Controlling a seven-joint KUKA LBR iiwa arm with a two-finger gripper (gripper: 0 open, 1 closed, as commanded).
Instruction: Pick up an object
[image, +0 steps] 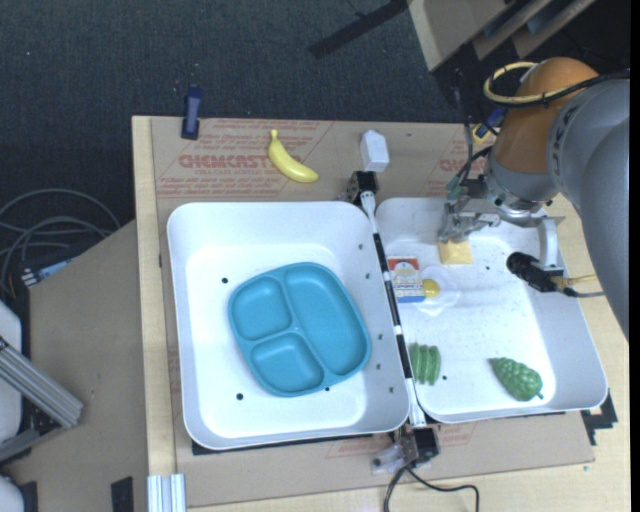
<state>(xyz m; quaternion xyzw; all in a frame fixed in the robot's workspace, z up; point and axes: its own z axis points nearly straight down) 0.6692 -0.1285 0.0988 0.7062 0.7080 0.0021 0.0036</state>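
In the right white bin (560, 330), near its far edge, a pale yellow block (456, 252) lies directly under the gripper (462, 228), touching it; grip state unclear. A blue divided plate (297, 327) fills the left bin (200, 300).

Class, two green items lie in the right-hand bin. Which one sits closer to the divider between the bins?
The smaller green item, with lengthwise ridges, lies right beside the divider. The bumpy green item sits farther right, toward the bin's outer wall.

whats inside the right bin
Right bin holds a yellow block under the gripper, a small carton, two green items. The arm covers its far right corner.
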